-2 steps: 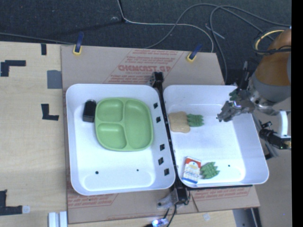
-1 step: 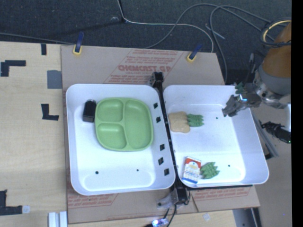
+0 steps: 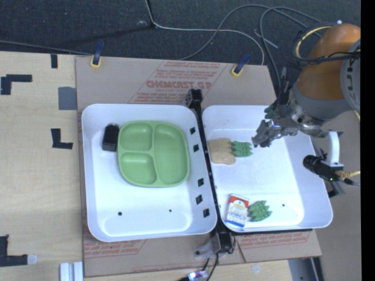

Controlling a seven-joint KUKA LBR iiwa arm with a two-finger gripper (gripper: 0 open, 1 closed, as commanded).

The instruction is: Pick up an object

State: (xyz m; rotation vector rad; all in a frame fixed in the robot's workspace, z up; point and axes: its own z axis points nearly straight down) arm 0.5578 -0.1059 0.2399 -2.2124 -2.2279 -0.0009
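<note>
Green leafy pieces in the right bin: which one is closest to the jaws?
The upper green leafy piece, touching the tan item, just left of the gripper. The other green leafy piece lies at the bin's front edge beside the red-and-white packet.

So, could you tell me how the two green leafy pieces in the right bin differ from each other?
The upper green piece lies mid-bin, touching a tan flat piece, just left of the gripper. The lower green piece sits near the right bin's front edge, beside a small red-and-white packet, far from the gripper. Both look like small, similarly coloured leafy toys.
</note>
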